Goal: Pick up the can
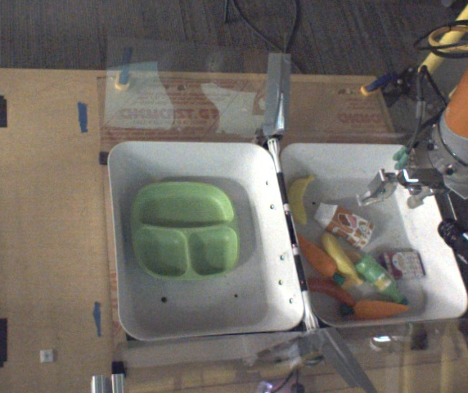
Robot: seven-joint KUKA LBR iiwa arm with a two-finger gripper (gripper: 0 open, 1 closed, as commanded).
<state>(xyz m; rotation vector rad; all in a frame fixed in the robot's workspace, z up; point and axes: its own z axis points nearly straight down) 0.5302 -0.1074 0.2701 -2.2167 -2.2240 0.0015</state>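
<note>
Can (403, 264) lies on its side (long axis roughly left-right); gripper (379, 188) state I cannot tell.

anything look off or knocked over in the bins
Nothing looks spilled or damaged. The green divided plate sits flat in the left bin. In the right bin, the can lies on its side among toy food heaped together: bananas, carrots, a small carton. The gripper hangs above them.

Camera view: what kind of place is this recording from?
Likely a robot lab workbench: two white bins on a taped cardboard-covered bench, a green divided plate, toy food such as a carrot, and cables on carpet.
</note>
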